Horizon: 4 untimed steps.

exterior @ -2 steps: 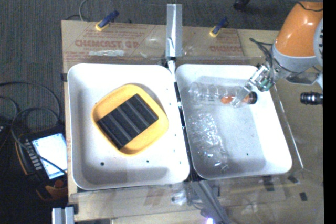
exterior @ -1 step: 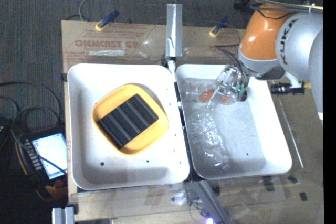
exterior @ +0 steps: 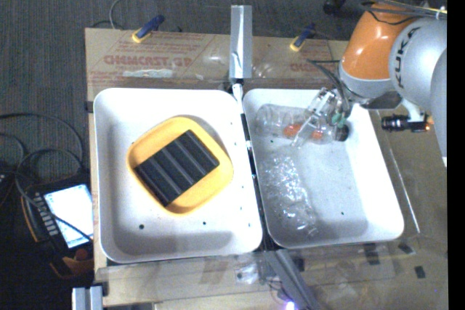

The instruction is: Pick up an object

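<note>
In the right bin, a clear plastic bottle with an orange patch lies near the far wall. My gripper hangs low over that bottle's right end, touching or almost touching it. A second clear, crumpled bottle lies in the middle of the same bin, nearer the front. The left bin holds a yellow block with a black ribbed top, well away from the gripper.
A metal post stands at the back between the two bins. Two blue and yellow clamps hold the cardboard sheet behind the bins. The grey and orange arm reaches in from the right.
</note>
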Motion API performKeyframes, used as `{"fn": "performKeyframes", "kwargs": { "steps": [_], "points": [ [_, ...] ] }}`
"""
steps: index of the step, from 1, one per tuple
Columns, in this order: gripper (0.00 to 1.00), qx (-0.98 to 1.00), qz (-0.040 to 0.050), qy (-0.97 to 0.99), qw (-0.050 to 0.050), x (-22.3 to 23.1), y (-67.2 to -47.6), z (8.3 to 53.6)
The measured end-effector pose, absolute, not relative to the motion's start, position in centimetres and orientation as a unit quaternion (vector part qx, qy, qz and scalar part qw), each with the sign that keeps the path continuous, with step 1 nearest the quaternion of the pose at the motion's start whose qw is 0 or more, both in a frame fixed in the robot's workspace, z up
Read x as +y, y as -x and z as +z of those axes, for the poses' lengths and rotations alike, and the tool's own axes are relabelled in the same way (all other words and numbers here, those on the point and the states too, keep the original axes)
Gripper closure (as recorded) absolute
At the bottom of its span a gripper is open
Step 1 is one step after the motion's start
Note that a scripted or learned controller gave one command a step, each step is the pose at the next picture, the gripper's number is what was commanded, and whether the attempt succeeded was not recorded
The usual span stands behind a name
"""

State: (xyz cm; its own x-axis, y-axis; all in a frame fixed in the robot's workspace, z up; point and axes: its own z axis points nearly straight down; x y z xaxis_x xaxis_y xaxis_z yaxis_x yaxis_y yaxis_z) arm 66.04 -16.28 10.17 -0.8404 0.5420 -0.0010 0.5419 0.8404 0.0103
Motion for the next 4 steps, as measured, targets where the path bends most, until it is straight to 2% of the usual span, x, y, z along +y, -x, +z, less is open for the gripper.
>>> {"fn": "performKeyframes", "kwargs": {
  "steps": [1,2,3,4],
  "points": [
    [0.0,0.947,0.0082,-0.321,-0.008,-18.8,-66.4,10.1],
    [0.0,0.977,-0.0078,-0.211,0.005,-16.6,-66.2,9.9],
    [0.0,0.965,-0.0163,-0.26,-0.001,-12.2,-65.5,10.1],
    [0.0,0.908,-0.0193,-0.419,-0.016,-12.4,-65.2,9.9]
  ]
}}
